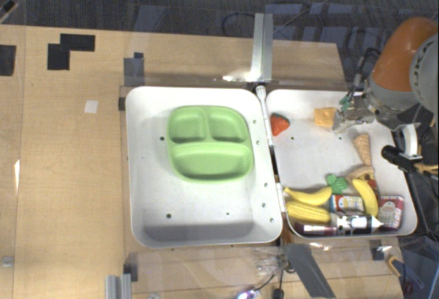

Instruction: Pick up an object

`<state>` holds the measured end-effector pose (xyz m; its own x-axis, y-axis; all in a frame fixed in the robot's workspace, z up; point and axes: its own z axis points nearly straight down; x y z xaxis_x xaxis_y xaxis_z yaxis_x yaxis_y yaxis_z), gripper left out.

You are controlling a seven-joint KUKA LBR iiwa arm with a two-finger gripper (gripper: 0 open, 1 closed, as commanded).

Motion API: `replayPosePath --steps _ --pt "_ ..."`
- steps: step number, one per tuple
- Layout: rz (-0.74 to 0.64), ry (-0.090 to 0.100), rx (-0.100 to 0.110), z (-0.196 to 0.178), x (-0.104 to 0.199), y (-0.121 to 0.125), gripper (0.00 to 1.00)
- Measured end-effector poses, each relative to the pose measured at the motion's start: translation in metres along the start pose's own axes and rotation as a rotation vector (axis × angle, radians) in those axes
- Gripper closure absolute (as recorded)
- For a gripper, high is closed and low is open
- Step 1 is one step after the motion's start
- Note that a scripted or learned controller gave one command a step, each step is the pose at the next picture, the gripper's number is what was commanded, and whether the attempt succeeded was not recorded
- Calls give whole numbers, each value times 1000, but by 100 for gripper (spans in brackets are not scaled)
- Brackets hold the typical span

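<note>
The jaws [346, 111] hang at the right bin's [309, 153] one-o'clock corner, beside a yellow block [324, 116]; too small to tell whether spread or pressing. The arm [405, 64] is cut off.

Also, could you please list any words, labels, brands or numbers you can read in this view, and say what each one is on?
None can be read.
The bottle with the red and white label in the right bin: print too small and blurred.
The dark bottle beside it: white label, unreadable.
The red packet in the bin's corner: markings blurred.
The green divided plate in the left bin bears no text.
</note>
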<state>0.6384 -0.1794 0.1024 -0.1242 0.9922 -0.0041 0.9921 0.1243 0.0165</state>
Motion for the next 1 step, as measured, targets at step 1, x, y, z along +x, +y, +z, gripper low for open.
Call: replayPosePath --steps 1 --pt "0 -1 -1 0 0 0 0"
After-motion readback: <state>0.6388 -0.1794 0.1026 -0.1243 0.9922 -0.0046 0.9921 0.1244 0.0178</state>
